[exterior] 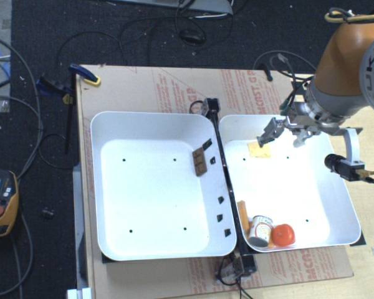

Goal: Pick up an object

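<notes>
Objects for picking lie in both white bins. The right bin (336, 195) holds four: a flat yellow piece (259, 150) near its far left part, and, gathered in the near left corner, a small can (259, 230) lying on its side, a red tomato-like ball (283, 234) just beside the can on its right, and an orange stick (243, 215) lying along the left wall, close against the can. The left bin (149, 185) holds a brown chocolate-bar-like block (199, 162) near its right wall, toward the far side (a smaller dark shape sits just above it, too small to identify).

The grey arm with its orange band (346, 55) reaches in from the right, and the end effector (283, 132) hangs above the far part of the right bin. Its two fingers are spread apart, with nothing between them. The left fingertip (266, 136) is just above and beside the yellow piece; whether it touches the piece cannot be told from this angle.

Both bins rest side by side on a cardboard-covered surface (143, 86) with red printing. A blue and yellow clamp (84, 75) grips the surface's far left corner.
</notes>
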Tool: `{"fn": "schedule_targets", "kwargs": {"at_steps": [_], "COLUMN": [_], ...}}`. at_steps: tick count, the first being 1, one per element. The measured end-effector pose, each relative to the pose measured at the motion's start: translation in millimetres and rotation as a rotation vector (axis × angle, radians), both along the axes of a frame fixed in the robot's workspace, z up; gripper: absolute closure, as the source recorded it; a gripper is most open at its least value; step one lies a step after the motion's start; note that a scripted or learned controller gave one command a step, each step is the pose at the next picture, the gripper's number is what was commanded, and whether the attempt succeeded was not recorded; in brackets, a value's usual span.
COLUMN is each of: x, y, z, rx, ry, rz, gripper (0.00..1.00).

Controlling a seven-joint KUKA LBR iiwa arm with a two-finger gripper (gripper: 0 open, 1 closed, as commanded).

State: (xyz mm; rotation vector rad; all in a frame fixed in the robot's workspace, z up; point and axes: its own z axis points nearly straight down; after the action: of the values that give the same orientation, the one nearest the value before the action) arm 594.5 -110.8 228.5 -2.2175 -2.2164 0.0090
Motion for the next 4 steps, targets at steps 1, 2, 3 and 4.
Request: {"fn": "schedule_targets", "kwargs": {"at_steps": [1, 2, 3, 4], "x": [2, -3, -3, -4], "y": [0, -5, -4, -3], "z": [5, -40, -82, -135], "rx": [0.0, 0.0, 0.0, 0.0], "ry": [-0.008, -0.006, -0.005, -0.005], "rz": [0.001, 0.0, 0.001, 0.001], "gripper": [0.0, 0.0, 0.0, 0.0]}}
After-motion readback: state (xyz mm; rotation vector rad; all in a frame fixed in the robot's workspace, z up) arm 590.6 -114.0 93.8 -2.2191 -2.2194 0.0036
